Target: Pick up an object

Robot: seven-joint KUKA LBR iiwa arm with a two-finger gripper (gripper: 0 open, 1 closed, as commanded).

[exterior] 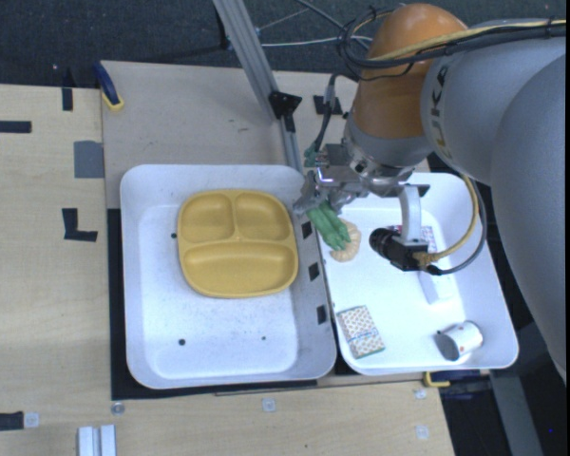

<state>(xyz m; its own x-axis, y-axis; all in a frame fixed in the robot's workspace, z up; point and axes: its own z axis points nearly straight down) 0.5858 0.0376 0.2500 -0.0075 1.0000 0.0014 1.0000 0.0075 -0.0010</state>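
While the arm [475, 131] hangs low, fingers [325, 218] clench a green toy [330, 228].

One fixed camera looks down (at a slant) on both bins [138, 283].

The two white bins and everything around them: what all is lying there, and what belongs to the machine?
Bins: two, white, side by side on the bench; left bin, right bin.
Divided tray: one, yellow, in the left bin, toward its far right.
Green and beige item: one, at the right bin's near-left edge, under the claw.
Patterned packet: one, white with small red marks, front left of the right bin.
Small cylinder: one, white and grey, front right of the right bin.
Bench: one, light wood.
Arm: one, grey with an orange band, reaching in from the right.
Claw: one, metal, above the green item.
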